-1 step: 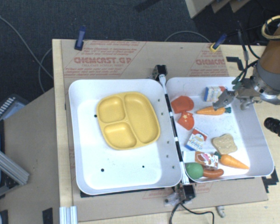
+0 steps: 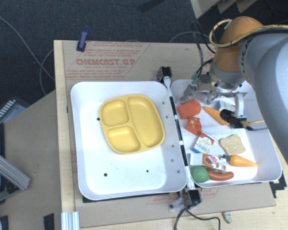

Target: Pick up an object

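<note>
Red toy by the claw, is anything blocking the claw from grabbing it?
Nothing visible does. The claw hangs at the far end of the right bin, and the red toy lies just beside it with its top uncovered. The nearest orange carrot lies apart, to the toy's other side.

Dark carpet [image 2: 110, 13] (cables [image 2: 24, 47] trailing)

I see open floor in the left bin [image 2: 86, 166] all around the yellow divided plate [image 2: 132, 123], widest along its near side. The right bin [image 2: 269, 162] is crowded: red pieces [image 2: 189, 110], a carrot [image 2: 216, 115], a small carton [image 2: 203, 143], toast [image 2: 232, 144], another carrot [image 2: 241, 161], a sausage [image 2: 220, 176] and a green ball [image 2: 198, 173] leave narrow gaps. The arm [image 2: 259, 56] blocks its far right.
</note>
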Controlling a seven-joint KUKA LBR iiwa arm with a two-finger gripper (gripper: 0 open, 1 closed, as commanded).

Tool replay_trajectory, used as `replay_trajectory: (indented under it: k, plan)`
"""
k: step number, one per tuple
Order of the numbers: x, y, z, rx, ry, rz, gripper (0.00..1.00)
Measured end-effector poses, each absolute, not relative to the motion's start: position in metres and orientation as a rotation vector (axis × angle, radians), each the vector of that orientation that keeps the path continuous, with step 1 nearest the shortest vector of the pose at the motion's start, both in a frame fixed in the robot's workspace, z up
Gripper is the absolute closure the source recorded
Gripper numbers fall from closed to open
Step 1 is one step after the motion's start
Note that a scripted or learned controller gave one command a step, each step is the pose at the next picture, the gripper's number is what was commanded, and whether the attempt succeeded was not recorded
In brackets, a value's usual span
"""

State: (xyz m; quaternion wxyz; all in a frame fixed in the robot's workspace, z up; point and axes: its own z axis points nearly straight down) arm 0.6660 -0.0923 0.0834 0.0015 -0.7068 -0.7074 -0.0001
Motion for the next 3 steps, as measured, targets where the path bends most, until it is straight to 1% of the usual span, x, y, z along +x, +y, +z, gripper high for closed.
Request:
replay_trajectory:
  k: [1, 2, 3]
  plan:
    - [0.667, -0.113, 0.085, -2.223, -2.223, 0.0, 0.0]
    - [0.622, -0.178, 0.085, -2.222, -2.22, 0.003, 0.0]
    - [0.624, -0.177, 0.095, -2.223, -2.223, -0.001, 1.0]
